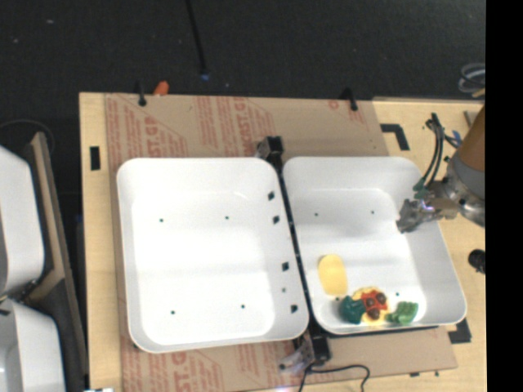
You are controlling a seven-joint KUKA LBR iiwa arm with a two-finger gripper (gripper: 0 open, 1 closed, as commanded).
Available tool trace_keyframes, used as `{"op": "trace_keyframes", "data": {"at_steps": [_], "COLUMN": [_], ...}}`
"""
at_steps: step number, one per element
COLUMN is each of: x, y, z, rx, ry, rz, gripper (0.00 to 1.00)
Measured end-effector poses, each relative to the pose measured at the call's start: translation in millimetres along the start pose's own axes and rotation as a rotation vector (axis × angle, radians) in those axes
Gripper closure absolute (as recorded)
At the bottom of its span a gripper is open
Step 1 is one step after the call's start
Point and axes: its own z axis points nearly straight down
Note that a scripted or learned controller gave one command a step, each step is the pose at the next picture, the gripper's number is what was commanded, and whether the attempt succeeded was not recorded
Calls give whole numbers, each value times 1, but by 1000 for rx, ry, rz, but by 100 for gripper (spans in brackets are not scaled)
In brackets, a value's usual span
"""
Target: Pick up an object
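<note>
In the right bin [351, 178] a pale yellow object [333, 273] lies near the front left. Just in front of it, against the front wall, sits a cluster of small toys: a dark green one [351, 309], a red and yellow one [373, 302] and a bright green one [404, 311]. My gripper [410, 216] hangs over the right edge of that bin, well behind and to the right of the objects. Nothing shows between its fingers.
The left bin [131, 219] stands beside the right one, with black clips [284, 219] along the shared edge. Both rest on a cardboard sheet [204, 125] on the bench. Cables [437, 137] run behind the arm at right.
</note>
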Motion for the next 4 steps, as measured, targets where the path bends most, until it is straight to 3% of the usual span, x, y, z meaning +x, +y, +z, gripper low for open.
{"op": "trace_keyframes", "data": {"at_steps": [2, 3, 4], "x": [94, 147, 199], "y": [33, 40, 49], "z": [0, -16, -9], "rx": [-2, -3, -1], "ry": [0, 1, 1], "rz": [-3, -4, -4], "gripper": [100, 100, 100]}}
